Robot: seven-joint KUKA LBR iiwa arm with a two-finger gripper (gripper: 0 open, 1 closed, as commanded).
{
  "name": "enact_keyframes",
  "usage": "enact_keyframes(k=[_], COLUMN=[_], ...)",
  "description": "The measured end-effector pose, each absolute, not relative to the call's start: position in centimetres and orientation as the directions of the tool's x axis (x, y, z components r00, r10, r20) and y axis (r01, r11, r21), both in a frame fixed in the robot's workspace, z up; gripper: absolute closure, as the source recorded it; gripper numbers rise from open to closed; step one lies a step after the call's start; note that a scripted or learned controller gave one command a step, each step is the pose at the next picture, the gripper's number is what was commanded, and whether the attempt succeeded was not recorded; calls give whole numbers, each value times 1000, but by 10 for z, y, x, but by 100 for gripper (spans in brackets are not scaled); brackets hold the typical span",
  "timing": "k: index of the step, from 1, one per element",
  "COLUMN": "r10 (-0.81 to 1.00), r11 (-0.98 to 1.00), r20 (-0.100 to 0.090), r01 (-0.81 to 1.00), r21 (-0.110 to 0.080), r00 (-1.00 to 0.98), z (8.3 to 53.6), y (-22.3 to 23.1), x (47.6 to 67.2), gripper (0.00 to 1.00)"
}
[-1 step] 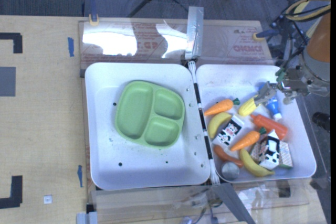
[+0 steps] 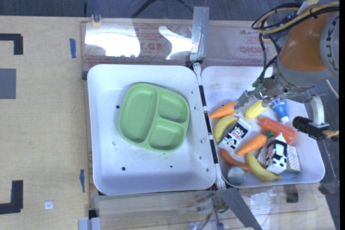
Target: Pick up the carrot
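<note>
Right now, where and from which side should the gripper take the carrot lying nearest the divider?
Probably mid-body, from above. That carrot lies flat, its long axis roughly left to right, so fingers should close across its narrow width. The gripper is just beyond its right end.

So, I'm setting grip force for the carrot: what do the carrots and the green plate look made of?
The carrot by the divider and the carrot mid-bin look like moulded plastic toy food: even orange, smooth, a slight sheen. The green plate in the left bin also looks plastic: uniform pale green, matte, rounded moulded compartments. Hardness can't be judged from here.
</note>
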State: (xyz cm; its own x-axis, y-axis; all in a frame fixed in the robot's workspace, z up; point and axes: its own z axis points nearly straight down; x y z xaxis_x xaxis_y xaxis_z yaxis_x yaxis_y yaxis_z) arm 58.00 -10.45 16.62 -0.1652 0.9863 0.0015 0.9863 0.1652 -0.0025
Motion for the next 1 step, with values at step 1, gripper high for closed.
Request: enact_keyframes(k=[1], r10=[986], r11=[165], r20=[1], r01=[986], r21=[-2], r00=[-165], z=[166], y=[-105], x=[580], gripper=[0])
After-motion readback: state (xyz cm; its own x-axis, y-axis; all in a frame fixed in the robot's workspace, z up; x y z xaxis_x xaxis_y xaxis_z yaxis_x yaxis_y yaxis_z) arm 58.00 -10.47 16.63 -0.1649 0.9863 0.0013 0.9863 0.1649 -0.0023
